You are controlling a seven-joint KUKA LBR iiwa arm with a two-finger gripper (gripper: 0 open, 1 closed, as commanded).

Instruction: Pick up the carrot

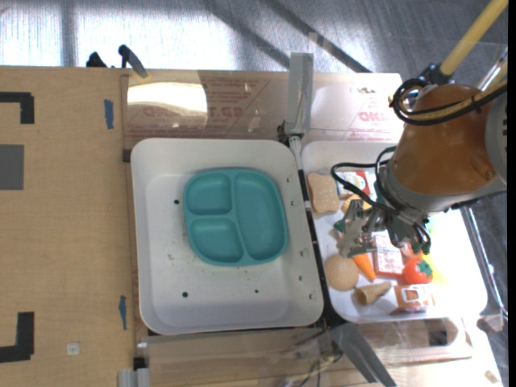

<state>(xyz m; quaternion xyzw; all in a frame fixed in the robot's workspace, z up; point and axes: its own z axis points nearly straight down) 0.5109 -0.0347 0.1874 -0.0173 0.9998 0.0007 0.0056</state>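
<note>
2 white bins sit side by side on the bench. The left bin [153, 297] looks like smooth plastic with rounded corners, and it holds a teal plate [235, 215] with 3 sections and soft, round edges. The right bin [476, 293] is full of toy food. The carrot [366, 264] lies in this right bin, near the middle, just under the gripper [364, 226]. It is small, orange and cone shaped. Its long axis runs at a slant, with the thin tip toward the upper left and the thick end toward the lower right. The thick end is partly hidden beside a white box with red print [389, 260]. A round tan bun [341, 272] lies just left of the carrot, and a tan cone shape [372, 293] lies just below it. A flat tan slice of bread [322, 193] sits higher up, by the wall between the bins. A red tomato [417, 271] with a green top sits to the right of the carrot. The arm [439, 147] is big and round with a shiny orange band, and it covers much of the right bin. The gripper is a mess of grey metal and dark parts, and it is hard to make out. You cannot tell if it is apart or together, or if it touches the carrot.
</note>
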